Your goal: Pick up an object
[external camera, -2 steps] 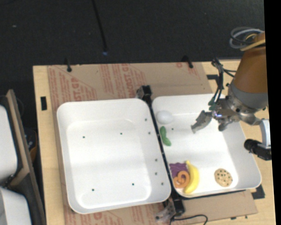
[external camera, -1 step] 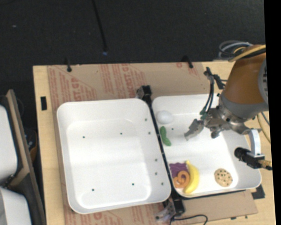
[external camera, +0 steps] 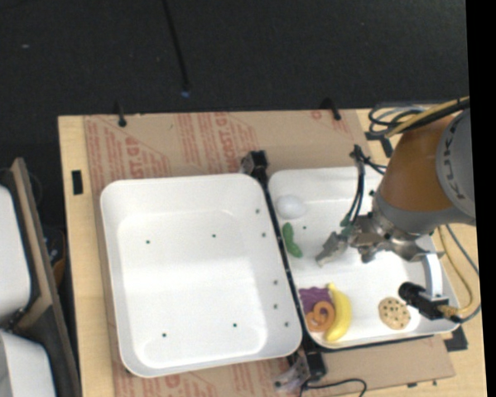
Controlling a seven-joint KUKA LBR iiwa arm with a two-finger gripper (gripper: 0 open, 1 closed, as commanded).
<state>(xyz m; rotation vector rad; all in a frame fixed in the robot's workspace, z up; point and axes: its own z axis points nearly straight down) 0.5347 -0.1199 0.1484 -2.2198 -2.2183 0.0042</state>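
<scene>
Grey hand point(external camera: 333, 249) hovers in right bin point(external camera: 330, 181) beside green object point(external camera: 292, 239).

Left bin point(external camera: 194, 271) floor open; right bin point(external camera: 313, 182) crowded, arm point(external camera: 417, 185) perhaps blocking.

My arm point(external camera: 425, 172) comes in from the right side, with the orange band and the grey wrist bent downward. My gripper point(external camera: 329, 251) points to the left and low, and its two fingers point(external camera: 324, 256) stand slightly apart with nothing between them.
</scene>
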